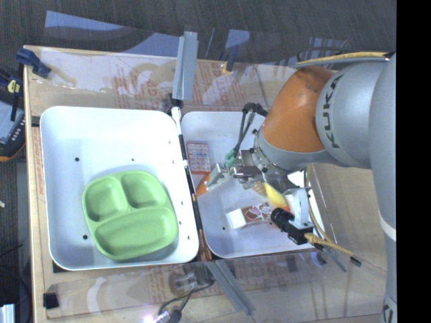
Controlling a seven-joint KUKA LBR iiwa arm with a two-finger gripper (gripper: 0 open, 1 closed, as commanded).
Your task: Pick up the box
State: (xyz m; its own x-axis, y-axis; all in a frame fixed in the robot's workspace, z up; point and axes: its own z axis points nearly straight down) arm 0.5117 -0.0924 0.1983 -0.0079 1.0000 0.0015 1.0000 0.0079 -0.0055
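green tray [130,216] in left bin [57,133]; arm [323,120] covers right bin [222,244].

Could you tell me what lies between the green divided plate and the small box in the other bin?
In the camera view, the two bins' adjoining walls separate the green plate from the small box.

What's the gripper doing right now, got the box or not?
Gripper: down in the right bin, near the small box; open or closed cannot be told, and no box shows held.
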